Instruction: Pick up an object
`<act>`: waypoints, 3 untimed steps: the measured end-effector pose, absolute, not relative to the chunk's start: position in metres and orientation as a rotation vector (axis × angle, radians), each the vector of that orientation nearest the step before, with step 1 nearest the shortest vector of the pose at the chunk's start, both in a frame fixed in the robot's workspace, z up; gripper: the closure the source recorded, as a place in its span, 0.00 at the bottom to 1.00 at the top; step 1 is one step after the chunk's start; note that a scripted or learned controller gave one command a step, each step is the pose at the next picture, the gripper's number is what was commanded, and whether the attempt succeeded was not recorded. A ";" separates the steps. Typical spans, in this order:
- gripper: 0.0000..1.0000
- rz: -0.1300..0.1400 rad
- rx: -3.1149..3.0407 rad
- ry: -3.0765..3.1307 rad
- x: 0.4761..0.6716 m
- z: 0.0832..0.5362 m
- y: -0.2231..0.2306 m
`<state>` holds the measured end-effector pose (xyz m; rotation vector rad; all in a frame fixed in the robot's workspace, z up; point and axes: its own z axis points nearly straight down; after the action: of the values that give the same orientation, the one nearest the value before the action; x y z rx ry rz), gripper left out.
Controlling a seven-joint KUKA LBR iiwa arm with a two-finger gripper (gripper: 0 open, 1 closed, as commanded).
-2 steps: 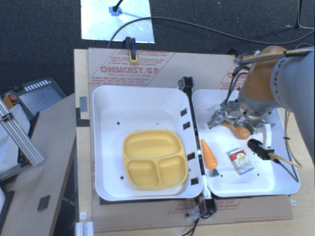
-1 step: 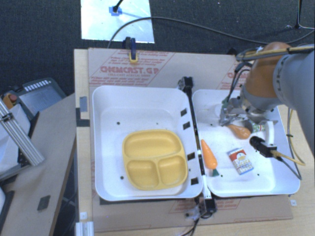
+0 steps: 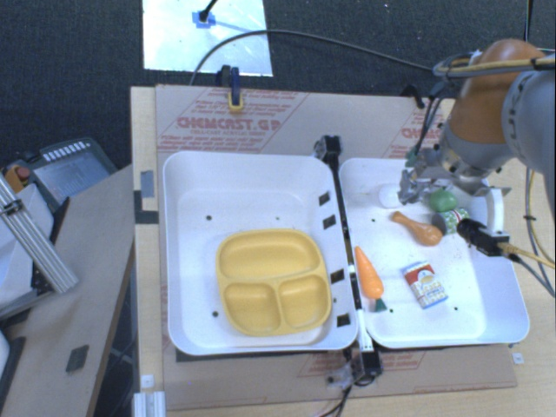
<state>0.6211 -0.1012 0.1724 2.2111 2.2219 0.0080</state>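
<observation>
Taking the yellow divided plate [image 3: 274, 281] in the left bin as landmark: the carrot [image 3: 369, 273] is lying just right of it, long axis running up-down along the bin wall. Further right, the tan drumstick [image 3: 418, 227] is lying slantwise, and the small carton [image 3: 425, 284] is sitting below it. The pincer [image 3: 415, 188] is hovering just above the drumstick's thin end; its opening I cannot tell.

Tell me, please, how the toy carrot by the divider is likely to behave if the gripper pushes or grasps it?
The carrot looks round and tapered, so a push would probably roll it in an arc. Its smooth, plastic-looking surface may slip from a pinch near the narrow end. It lies close to the right bin wall, which could crowd the gripper.
</observation>
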 end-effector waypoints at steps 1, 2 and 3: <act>1.00 0.007 2.211 2.223 0.623 0.227 -0.101; 1.00 0.004 2.213 2.224 0.624 0.273 -0.102; 1.00 0.004 2.211 2.232 0.605 0.274 -0.045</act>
<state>0.6045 -0.0451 0.2736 2.2110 2.2324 0.0036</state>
